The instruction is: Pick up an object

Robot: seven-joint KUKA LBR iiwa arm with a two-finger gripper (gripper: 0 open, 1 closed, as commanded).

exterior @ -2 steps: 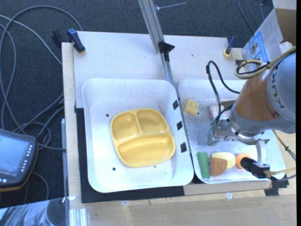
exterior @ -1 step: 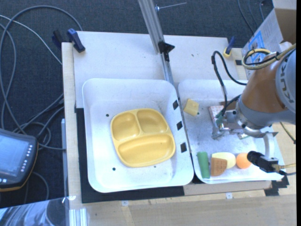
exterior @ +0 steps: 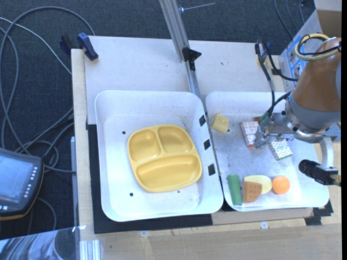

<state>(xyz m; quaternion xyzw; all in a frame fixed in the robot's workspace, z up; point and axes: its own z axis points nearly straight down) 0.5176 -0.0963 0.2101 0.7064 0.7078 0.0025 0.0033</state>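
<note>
Six objects (exterior: 250,132) in right bin (exterior: 233,103)

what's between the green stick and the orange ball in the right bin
In the camera view, a waffle-patterned wedge and a yellow piece behind it lie between the green stick and the orange ball, along the right bin's front edge.
</note>
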